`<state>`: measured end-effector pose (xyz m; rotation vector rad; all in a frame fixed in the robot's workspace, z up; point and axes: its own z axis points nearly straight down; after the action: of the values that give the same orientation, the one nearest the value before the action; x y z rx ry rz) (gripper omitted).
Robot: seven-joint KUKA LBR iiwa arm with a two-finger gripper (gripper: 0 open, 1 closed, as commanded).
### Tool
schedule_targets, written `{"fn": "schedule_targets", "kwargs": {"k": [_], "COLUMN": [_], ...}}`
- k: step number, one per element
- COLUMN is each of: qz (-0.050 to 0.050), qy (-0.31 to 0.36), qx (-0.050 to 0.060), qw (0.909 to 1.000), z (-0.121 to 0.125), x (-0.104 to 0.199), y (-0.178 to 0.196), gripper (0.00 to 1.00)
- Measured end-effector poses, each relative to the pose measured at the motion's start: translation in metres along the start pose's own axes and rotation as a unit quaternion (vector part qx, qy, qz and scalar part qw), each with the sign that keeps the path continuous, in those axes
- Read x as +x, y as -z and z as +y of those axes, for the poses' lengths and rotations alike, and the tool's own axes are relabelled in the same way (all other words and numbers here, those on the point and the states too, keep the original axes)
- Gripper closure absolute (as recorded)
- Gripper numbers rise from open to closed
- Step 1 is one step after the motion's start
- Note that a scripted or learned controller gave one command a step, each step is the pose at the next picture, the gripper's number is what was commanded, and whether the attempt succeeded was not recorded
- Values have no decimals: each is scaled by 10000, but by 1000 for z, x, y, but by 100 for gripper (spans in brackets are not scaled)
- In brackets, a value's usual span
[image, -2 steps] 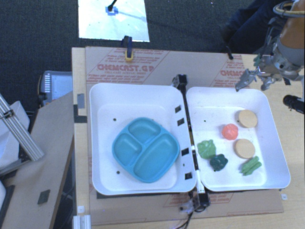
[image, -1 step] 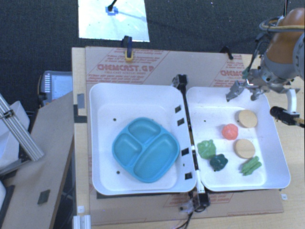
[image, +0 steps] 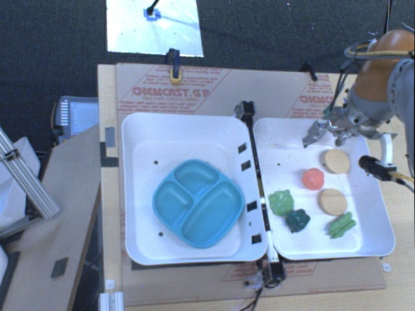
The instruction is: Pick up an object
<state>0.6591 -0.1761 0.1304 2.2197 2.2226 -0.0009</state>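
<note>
Closest in the right bin (image: pixel 379 238) are the green bean (image: pixel 341 225) and dark broccoli (image: pixel 297 220), then the red ball (image: pixel 313 179). Gripper (image: pixel 327 132) hangs at the far end near the tan disc (image: pixel 336 161); honestly can't tell its state. I'd center over that disc and drop straight.

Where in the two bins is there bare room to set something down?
Left bin: bare strip behind the blue plate. Right bin: bare patch left of the red piece. Crowded from the tan discs down to the green pieces.
</note>
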Motion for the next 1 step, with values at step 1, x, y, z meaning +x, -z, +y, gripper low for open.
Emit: {"fn": "schedule_targets", "kwargs": {"k": [1], "qz": [0], "qy": [17], "qx": [-5], "qw": [10000], "z": [1], "x": [1], "y": [-47], "gripper": [0]}}
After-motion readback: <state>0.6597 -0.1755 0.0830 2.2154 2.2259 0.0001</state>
